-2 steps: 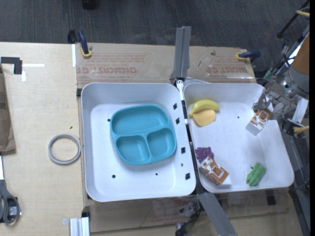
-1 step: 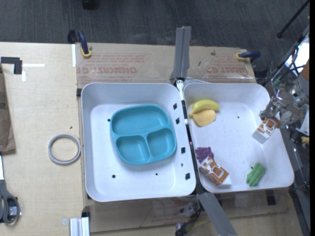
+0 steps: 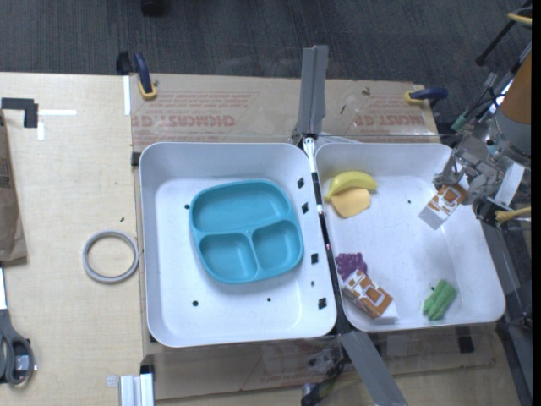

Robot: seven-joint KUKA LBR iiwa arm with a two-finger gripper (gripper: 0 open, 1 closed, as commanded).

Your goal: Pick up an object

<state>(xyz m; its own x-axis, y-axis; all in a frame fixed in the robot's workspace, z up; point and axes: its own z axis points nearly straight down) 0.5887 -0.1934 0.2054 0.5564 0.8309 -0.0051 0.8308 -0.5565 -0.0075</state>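
I am holding a small orange-and-white packet [image 3: 443, 205] between the fingers of my gripper [image 3: 450, 191], and it is hanging above the right bin [image 3: 397, 227] near its right wall. Below it in that bin are lying a banana [image 3: 352, 181] touching an orange wedge [image 3: 352, 202], purple grapes [image 3: 350, 265], a second packet [image 3: 368, 295] and a green vegetable [image 3: 439, 299]. The left bin [image 3: 169, 294] is carrying a blue divided plate [image 3: 246, 230]. Both are sitting on a pale wooden bench [image 3: 59, 193], where a grey ring [image 3: 111, 255] is lying well to the left.

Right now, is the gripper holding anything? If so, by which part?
Looks like yes: the gripper has a small orange-and-white packet pinched at its upper end, the rest hanging over the right bin.
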